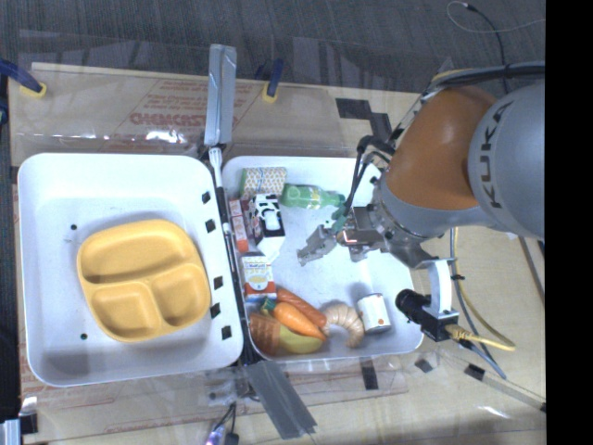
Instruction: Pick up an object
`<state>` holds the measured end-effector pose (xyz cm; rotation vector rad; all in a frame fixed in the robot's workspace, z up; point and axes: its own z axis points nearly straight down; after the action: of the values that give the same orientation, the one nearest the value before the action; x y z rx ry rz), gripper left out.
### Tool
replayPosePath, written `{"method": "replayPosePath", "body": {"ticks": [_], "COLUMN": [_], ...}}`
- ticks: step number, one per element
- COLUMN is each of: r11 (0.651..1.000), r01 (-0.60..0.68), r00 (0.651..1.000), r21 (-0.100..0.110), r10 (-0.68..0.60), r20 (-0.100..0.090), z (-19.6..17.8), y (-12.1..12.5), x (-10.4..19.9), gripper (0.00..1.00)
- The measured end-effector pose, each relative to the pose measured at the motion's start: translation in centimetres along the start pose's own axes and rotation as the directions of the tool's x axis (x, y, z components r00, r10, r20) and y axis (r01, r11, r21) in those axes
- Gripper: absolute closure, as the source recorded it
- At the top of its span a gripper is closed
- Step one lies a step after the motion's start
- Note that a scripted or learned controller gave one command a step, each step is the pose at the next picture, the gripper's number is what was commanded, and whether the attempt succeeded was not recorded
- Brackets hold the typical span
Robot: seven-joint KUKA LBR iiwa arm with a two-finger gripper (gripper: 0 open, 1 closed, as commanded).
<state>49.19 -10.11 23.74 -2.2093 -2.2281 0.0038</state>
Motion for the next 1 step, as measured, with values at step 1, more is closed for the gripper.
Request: {"method": "replayPosePath", "body": {"ticks": [1], "r11": [0.996], "r01": [-0.089], "r00": [0.996], "r21": [-0.008], "r10": [0.089], "r20": [0.000], "z": [14.17], "y": [1.76], "x": [0.91], "gripper": [0.00]}}
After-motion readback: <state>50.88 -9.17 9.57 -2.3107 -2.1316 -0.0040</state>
